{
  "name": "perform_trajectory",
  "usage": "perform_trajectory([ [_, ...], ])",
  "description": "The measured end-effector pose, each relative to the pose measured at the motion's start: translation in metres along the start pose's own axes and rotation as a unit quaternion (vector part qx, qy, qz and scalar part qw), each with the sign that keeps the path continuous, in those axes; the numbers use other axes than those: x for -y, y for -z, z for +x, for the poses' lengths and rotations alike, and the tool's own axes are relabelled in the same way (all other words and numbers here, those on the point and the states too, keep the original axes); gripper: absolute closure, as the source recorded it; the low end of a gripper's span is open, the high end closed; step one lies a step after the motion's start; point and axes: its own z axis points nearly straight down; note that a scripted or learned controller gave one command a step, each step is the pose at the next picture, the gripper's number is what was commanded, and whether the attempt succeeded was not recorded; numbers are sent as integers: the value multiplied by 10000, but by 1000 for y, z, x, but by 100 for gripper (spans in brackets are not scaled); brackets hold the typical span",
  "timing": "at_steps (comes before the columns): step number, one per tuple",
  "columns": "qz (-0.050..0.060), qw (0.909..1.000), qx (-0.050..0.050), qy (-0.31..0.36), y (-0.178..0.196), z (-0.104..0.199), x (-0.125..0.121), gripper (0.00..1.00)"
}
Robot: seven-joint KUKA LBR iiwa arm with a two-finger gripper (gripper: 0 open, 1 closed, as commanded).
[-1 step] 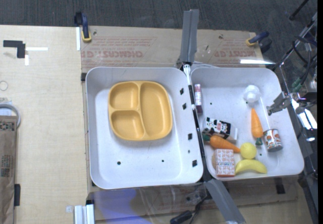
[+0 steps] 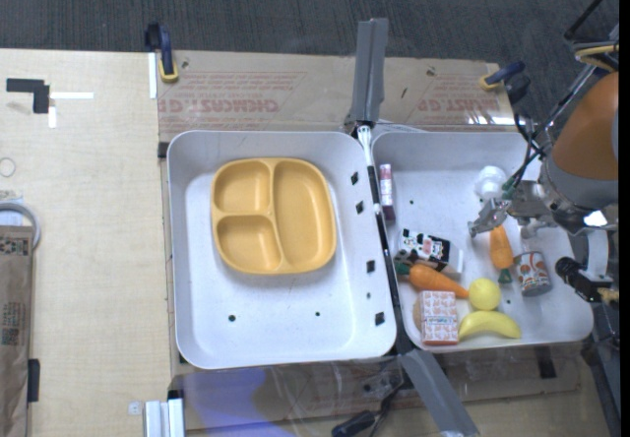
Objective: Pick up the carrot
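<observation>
- Orange tapered carrot (image 2: 501,247) stands nearly upright-in-view, long axis running near-far, directly under the jaws.
- Gripper (image 2: 499,218): jaws' state cannot be told.

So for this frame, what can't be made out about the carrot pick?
- Gripper: too small in the camera view to judge its fingers, or contact with the orange piece below it.
- That piece versus the carrot with a green end: too small to tell what it is.
- Small can: label too small.
- Arm: cut off by the right edge.
</observation>
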Motion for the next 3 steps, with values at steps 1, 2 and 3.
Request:
perform_trajectory([
  [1,-13,9987,-19,-515,-2,-2,-2,0],
  [2,-2,9987,-15,-515,7,-3,-2,100],
  [3,3,9990,4,-448,99,45,-2,100],
])
